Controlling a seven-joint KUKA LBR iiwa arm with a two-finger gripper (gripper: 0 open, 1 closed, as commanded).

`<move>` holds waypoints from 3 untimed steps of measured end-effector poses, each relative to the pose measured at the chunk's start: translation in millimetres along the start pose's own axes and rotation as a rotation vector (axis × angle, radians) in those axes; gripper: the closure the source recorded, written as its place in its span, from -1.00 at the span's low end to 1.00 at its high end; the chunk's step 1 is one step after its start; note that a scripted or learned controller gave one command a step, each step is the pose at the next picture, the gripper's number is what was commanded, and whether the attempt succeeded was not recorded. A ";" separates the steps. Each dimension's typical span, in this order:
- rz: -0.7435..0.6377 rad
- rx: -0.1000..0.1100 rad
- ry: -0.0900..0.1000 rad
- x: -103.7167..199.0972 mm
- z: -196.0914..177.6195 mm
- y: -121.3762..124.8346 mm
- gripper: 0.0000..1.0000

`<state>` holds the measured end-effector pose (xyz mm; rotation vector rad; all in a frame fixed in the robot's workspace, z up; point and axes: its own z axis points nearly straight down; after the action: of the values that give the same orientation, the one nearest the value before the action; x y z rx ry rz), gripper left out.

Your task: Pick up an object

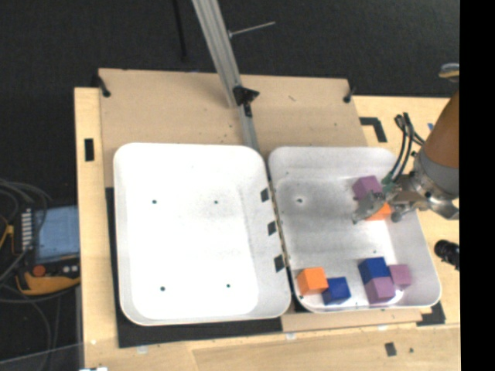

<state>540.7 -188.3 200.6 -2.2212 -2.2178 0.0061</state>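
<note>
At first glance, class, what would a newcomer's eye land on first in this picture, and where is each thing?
The grey arm with its orange band reaches in from the right, its gripper low over the right bin beside a purple block. Along that bin's near edge cluster more blocks: orange, blue, blue and purple. The left bin is plain white.

We see tan bench (193, 107) bearing two white bins side by side (left bin (193, 157), right bin (325, 161)), rims touching.
</note>
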 end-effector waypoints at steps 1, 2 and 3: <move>0.002 -0.001 0.000 5.9 44.7 0.2 -1.00; 0.001 -0.002 0.000 5.0 95.9 -0.4 -1.00; 0.008 -0.011 0.001 4.5 83.0 2.0 1.00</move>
<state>542.3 -183.9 117.6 -2.2347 -2.2140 -0.0062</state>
